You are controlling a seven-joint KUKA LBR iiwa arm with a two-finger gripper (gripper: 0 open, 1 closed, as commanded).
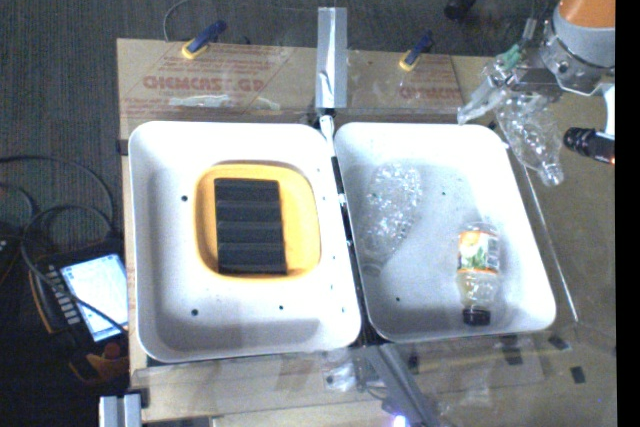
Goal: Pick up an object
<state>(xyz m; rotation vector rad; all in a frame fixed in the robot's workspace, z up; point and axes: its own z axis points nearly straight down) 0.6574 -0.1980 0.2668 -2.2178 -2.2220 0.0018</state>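
Clear crumpled plastic bottle (530,137) up at the right bin's (440,137) far right corner, tilted, hanging just over the rim. Second clear crumpled bottle (388,205) lying flat in the same bin, left of middle, near the dividing wall. Small bottle with orange-and-green label and dark cap (477,275) lying lengthwise toward the near right side, cap toward the near edge.

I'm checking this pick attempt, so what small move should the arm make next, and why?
Probably lift a little higher and hold. The gripper sits above the right bin's far corner with a clear plastic bottle hanging from it, so raising it would show whether the grasp holds.
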